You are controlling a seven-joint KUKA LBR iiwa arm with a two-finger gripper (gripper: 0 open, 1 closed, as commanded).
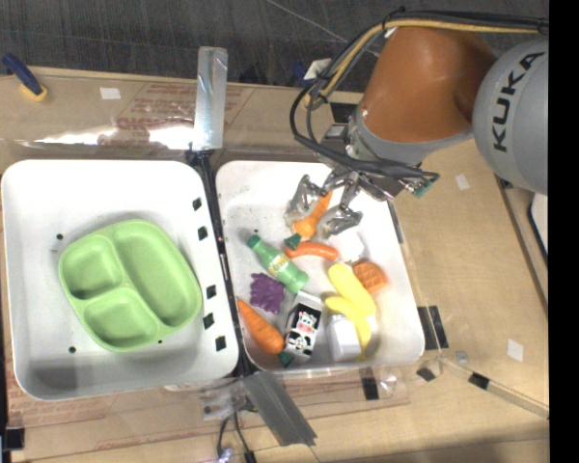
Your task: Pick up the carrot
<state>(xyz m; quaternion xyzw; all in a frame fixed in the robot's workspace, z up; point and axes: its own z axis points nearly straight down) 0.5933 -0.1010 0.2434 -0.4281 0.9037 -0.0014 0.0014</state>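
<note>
I work in a robotics lab, at a test station and not in any kitchen. My counter (pixel 463 287) is bare wood marked with small squares of tape, and two shallow white bins (pixel 39 220) sit fixed on it side by side, held by black clips and taped plastic sheeting. My grey arm (pixel 516 104) at 2 o'clock bears a maker's name, with loose cables (pixel 318 95) looping beside it. The food in the bin at 5 o'clock is toy plastic.

Green divided plate (pixel 128 283) in left bin (pixel 19 258), banana (pixel 352 302), green bottle (pixel 278 264)
</note>
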